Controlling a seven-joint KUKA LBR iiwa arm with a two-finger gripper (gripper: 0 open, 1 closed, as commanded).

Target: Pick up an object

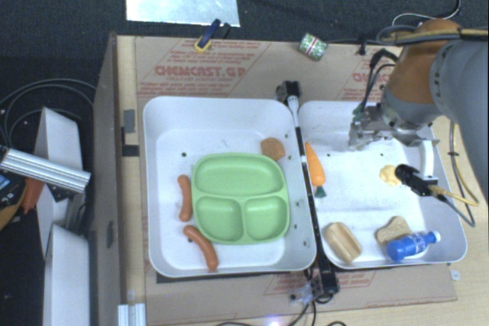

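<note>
Nearest the camera, in the front corner of the right bin [348, 191], a blue bottle [411, 245] lies on its side against a toast piece [393, 228], with a bread roll [341, 240] near them. Across the divider, the left bin [164, 164] holds a green plate [241, 196] with a sausage [202, 246] just beside its front edge.

Further back, a small yellow piece [389, 175] lies alone on the right bin's floor, and a carrot [315, 164] rests along the rim between the bins. Beyond them the gripper [365, 133] hangs over bare floor – near the yellow piece but apart from it. I cannot tell whether the jaws are parted or closed, and nothing shows between them.

The yellow piece is probably the closest candidate. It looks light, stiff and low, and it is likely to skid, so it should be taken across its narrow width. The carrot is slim and would be gripped at mid-body, though the rim crowds it. The bottle looks likely to roll.
</note>
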